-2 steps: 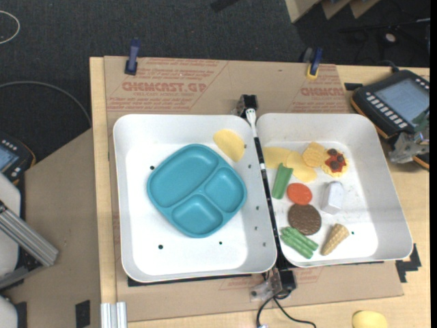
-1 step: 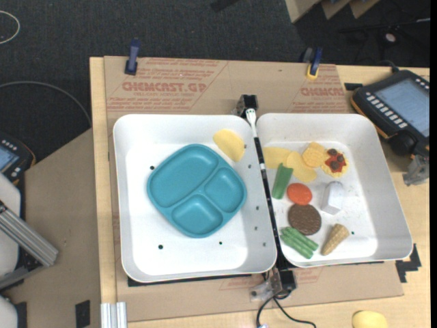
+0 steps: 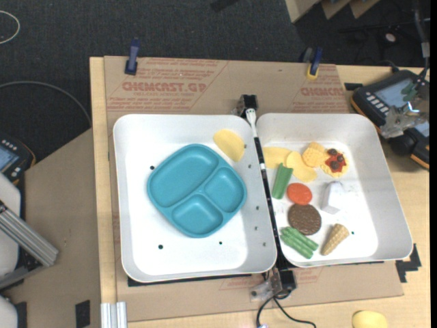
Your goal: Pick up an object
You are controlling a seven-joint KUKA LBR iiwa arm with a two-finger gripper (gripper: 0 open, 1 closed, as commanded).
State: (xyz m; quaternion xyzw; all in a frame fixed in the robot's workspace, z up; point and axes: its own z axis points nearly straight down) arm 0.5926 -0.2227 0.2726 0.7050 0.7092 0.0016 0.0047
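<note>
The left bin holds a blue divided plate at its centre, with a yellow slice at the plate's 1 o'clock. The right bin carries the toy food: a red disc at centre, a green stick at its 10 o'clock, a waffle at 12, a brown cookie at 6 and a cone at 5. How the jaws stand cannot be told

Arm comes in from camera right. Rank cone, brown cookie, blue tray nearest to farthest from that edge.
1. cone, front right of the right bin.
2. brown cookie, same bin, just left of the cone.
3. blue tray, middle of the left bin.
</note>
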